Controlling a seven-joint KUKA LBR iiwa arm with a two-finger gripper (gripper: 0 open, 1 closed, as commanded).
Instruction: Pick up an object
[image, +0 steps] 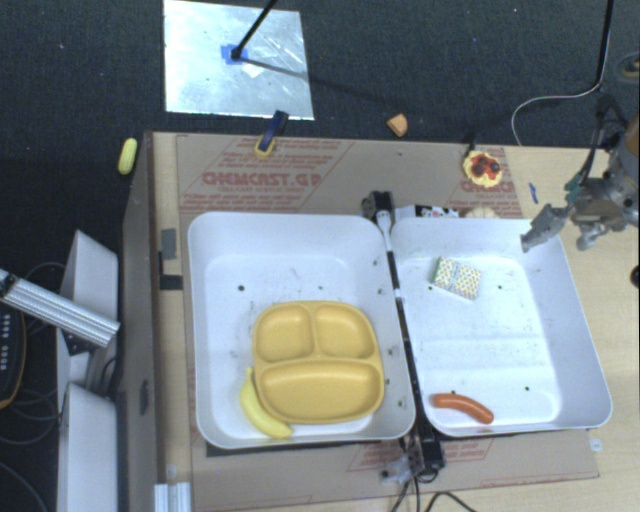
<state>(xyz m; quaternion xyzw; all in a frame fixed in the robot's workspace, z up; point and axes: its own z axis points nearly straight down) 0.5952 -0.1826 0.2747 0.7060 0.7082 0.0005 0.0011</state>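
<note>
In the right bin (575, 330) lie a small patterned cracker-like block (457, 278) near the back and an orange hot dog (462, 407) near the front edge. The left bin (215, 300) holds a yellow divided plate (317, 360) with a yellow banana (260, 408) tucked against its front left side. My gripper (565, 228) hangs at the far right, over the back right corner of the right bin, well away from both items there. Nothing shows between its fingers.
Outside the bins, a small pizza toy (484, 167) rests on the bench behind the right bin. A yellow piece (128, 155) and a tan piece (398, 125) lie on the dark floor. A shiny metal sheet (238, 60) lies at the back.
</note>
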